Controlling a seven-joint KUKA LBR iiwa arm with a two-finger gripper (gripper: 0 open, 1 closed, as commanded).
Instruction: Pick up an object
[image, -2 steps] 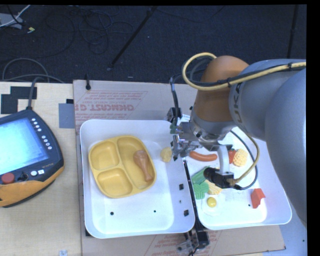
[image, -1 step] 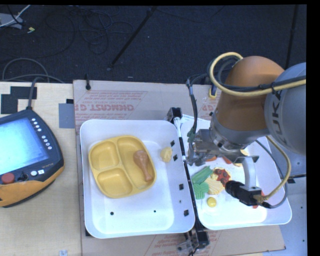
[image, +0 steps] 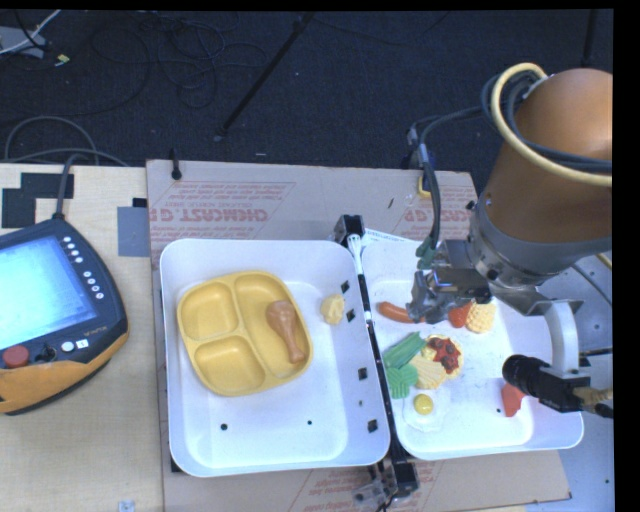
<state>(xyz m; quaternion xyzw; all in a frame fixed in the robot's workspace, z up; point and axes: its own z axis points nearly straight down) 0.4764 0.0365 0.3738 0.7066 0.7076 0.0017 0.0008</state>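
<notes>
My gripper (image: 428, 300) hangs low over the upper middle of the right bin (image: 560, 432), under the big grey and orange arm (image: 555, 150). It is just right of an orange-red sausage (image: 392, 312) and left of a red tomato piece (image: 458, 318) and a yellow corn cob (image: 481, 318). Below it lie a green leafy piece (image: 403, 352), a pizza-like piece (image: 441, 356) and a fried egg (image: 424, 405). A small red piece (image: 512, 401) lies at the lower right. I see nothing held in the gripper.
The left bin (image: 250, 440) holds a yellow compartment plate (image: 225, 368) with a brown drumstick (image: 287, 330) in it, and a pale yellow lump (image: 332, 309) near the divider. A teach pendant (image: 50, 300) lies at the far left. A black cylinder (image: 535, 382) juts over the right bin.
</notes>
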